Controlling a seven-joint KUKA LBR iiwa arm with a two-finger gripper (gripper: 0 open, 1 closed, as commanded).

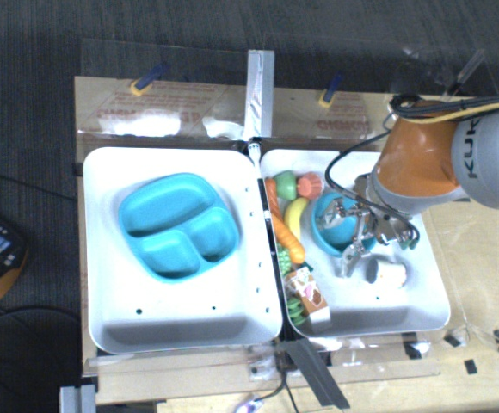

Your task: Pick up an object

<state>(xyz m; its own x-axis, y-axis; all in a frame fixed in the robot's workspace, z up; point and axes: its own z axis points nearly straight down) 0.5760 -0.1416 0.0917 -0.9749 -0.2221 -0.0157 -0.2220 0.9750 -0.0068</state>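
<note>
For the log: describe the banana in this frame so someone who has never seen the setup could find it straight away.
Start at the right-hand white bin, the one the arm reaches into. Along its left wall lies a row of toy foods; the banana sits near the top of that row, just below a green piece and beside the long orange carrot. It is the only plain yellow, curved item there.

Down in the right bin (pixel 421 304), fingers (pixel 349 256) beside a bowl (pixel 329 229); carrot (pixel 286 235), banana (pixel 296 213) and carton (pixel 305 292) left of them; divided tray (pixel 179 224) farther left in the left bin (pixel 103 256).
</note>
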